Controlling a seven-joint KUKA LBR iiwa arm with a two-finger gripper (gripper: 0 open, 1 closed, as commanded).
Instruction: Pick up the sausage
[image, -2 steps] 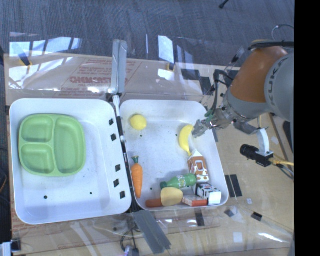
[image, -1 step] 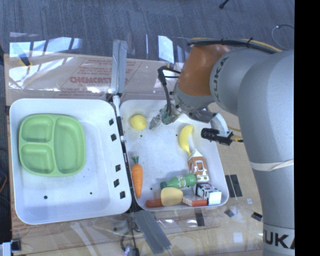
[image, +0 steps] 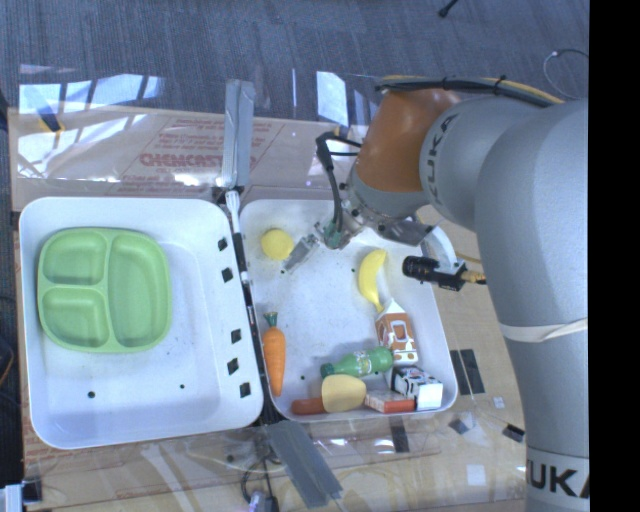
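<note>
**Sausage lies at the near rim of the right bin**

The sausage (image: 309, 406) is a short reddish-brown link, mostly hidden under a yellow potato-shaped piece (image: 344, 392), lying against the front wall of the right bin (image: 437, 318). A carrot (image: 274, 355) stands just to its left; a green bottle (image: 362, 363) lies just behind. The gripper (image: 318, 243) hangs well apart from it, near a lemon (image: 276, 243) at the bin's far side, fingers parted and holding nothing.
</note>
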